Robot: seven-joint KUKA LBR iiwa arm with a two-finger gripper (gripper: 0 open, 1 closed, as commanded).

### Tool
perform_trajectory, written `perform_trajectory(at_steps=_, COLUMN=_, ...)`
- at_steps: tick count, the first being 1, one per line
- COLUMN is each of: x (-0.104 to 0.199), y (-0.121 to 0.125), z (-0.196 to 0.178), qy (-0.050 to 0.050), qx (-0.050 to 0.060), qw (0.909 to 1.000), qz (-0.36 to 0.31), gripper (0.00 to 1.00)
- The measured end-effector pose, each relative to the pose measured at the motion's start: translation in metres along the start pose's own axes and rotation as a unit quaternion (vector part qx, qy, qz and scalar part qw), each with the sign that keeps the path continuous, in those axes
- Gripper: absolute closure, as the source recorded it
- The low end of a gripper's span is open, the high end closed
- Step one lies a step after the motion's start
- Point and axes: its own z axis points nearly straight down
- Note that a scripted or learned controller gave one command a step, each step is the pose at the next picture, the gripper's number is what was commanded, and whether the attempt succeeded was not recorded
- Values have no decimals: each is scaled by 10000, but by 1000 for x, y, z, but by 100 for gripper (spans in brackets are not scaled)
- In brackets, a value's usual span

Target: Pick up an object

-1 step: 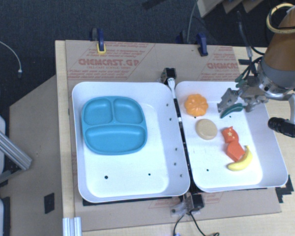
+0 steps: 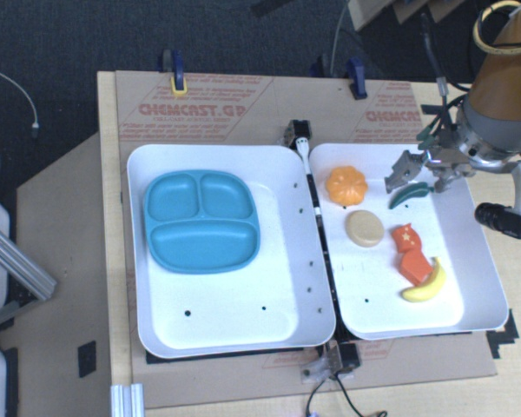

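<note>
we are seeing a blue divided plate [image 2: 202, 221] lying in the left bin [image 2: 278, 307], two blue clamps [image 2: 175, 68] gripping the board's far edge.

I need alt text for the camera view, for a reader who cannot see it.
A grey robot arm reaches from the right, its end effector over the right bin, just above a green pepper. That bin also holds an orange, a beige disc, a red piece and a banana; the left bin holds a blue divided plate.

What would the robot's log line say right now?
gripper over right bin | at green pepper | grasp unclear | plate in left bin
</note>
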Motion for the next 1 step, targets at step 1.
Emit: perform_trajectory(at_steps=1, x=10, y=3, z=51, qy=8, qx=34, qw=10000, qz=-3, gripper=0)
